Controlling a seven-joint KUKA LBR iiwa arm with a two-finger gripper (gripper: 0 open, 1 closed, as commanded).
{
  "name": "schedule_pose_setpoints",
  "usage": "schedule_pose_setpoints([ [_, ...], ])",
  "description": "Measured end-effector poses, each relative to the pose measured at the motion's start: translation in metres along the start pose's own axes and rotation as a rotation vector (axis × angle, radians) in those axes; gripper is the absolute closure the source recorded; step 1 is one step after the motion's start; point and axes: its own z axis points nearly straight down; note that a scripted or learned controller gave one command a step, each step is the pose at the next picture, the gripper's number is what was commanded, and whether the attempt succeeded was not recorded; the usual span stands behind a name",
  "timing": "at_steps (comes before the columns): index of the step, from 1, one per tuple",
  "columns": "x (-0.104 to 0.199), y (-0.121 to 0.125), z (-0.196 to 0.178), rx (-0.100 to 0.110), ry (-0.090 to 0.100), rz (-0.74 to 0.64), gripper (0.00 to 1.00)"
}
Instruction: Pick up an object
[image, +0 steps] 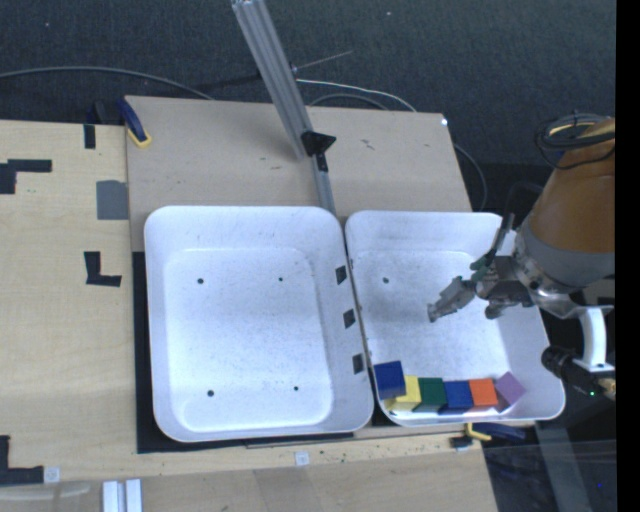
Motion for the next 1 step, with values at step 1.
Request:
schedule_pose_setpoints([
  [1,-0.0878,0.0179,0.1168,0.007,-0.002,0.006,0.00],
])
